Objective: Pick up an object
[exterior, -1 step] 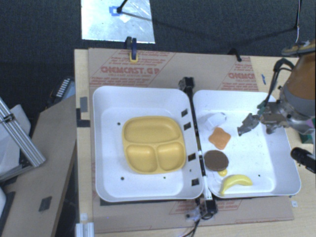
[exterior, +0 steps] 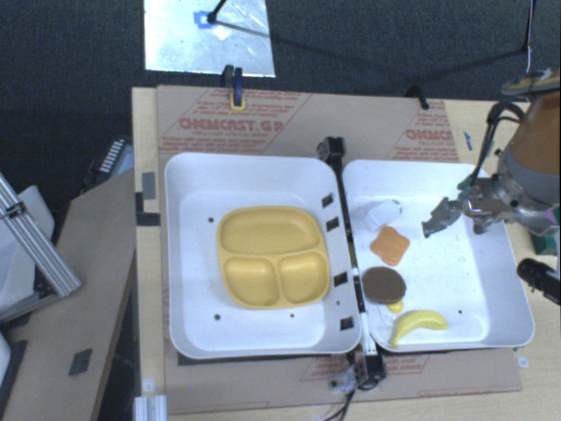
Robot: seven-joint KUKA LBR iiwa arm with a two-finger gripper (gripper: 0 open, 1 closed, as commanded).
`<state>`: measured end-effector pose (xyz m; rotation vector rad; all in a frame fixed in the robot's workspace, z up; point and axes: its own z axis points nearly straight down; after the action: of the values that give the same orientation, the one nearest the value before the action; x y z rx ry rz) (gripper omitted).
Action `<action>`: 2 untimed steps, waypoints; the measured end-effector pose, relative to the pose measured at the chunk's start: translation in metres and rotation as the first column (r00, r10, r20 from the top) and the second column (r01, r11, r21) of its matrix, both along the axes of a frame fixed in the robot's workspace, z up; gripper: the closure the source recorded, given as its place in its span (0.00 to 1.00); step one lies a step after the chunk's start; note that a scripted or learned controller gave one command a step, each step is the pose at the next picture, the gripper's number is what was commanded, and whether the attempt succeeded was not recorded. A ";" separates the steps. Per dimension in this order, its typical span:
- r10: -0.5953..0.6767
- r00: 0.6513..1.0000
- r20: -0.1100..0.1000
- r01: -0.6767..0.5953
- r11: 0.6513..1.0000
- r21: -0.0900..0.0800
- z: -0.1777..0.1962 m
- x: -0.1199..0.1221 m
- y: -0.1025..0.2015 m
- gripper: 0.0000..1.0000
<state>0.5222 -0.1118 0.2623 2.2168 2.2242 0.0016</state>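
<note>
Banana (exterior: 418, 324) long axis left-right, ends curved down, gripper (exterior: 436, 221) state unclear

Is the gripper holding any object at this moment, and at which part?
Nothing is held. The gripper hangs over bare bin floor, apart from the orange piece.

Bench is topped with a brown cardboard sheet (exterior: 263, 117) with red CHEMCAST print, and a yellow and blue clamp (exterior: 235, 89) pins its far edge. Behind that there's a shiny metal plate (exterior: 209, 26) on dark carpet (blue tape on it). Aluminium extrusion (exterior: 31, 244) leans at the left.
</note>
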 end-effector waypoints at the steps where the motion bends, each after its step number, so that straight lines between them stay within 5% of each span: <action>1: -0.002 1.000 -0.003 0.002 1.000 0.000 -0.042 0.002 -0.002 0.00; 2: -0.002 1.000 -0.005 0.002 1.000 0.001 -0.094 0.001 0.009 0.00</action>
<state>0.5228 -0.1029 0.1680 2.2219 2.2252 -0.0019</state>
